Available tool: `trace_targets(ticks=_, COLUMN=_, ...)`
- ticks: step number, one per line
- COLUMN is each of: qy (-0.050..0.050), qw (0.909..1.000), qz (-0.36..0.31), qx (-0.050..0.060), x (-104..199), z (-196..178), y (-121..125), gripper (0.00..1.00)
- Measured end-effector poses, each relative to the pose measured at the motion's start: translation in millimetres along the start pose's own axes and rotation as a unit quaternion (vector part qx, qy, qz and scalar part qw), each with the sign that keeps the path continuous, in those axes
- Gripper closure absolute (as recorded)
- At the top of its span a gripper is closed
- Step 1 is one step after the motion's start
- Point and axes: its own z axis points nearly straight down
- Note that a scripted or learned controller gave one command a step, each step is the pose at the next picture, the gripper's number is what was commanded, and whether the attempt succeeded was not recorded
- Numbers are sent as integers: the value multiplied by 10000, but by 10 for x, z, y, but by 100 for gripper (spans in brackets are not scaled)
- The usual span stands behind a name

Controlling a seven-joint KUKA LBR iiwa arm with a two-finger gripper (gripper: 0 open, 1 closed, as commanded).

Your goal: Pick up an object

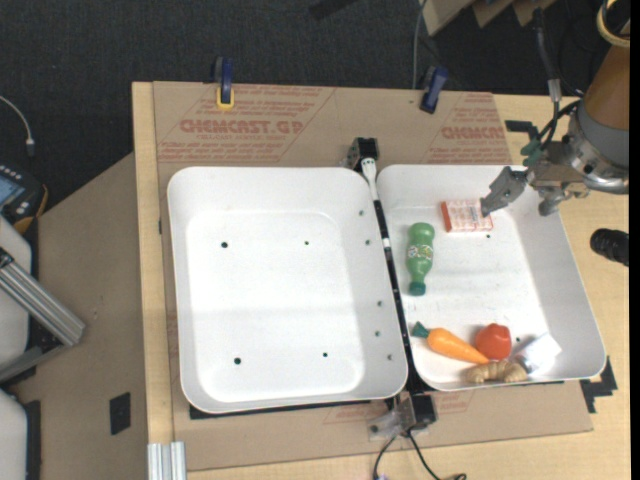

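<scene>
The red-and-white box (465, 216) lies flat near the back of the right bin (560, 298), and my gripper (522, 196) hangs just beside its right edge with the fingers spread apart and holding nothing. In front of it lie a green bottle (419, 257), a carrot (450, 344), a tomato (492, 341) and a ginger root (497, 372). The left bin (200, 268) is beside.
</scene>
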Motion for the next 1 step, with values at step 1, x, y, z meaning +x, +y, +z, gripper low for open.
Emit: trace_targets(ticks=1, qy=9, qw=10000, qz=1, qx=17, x=148, z=-3, y=737, gripper=0)
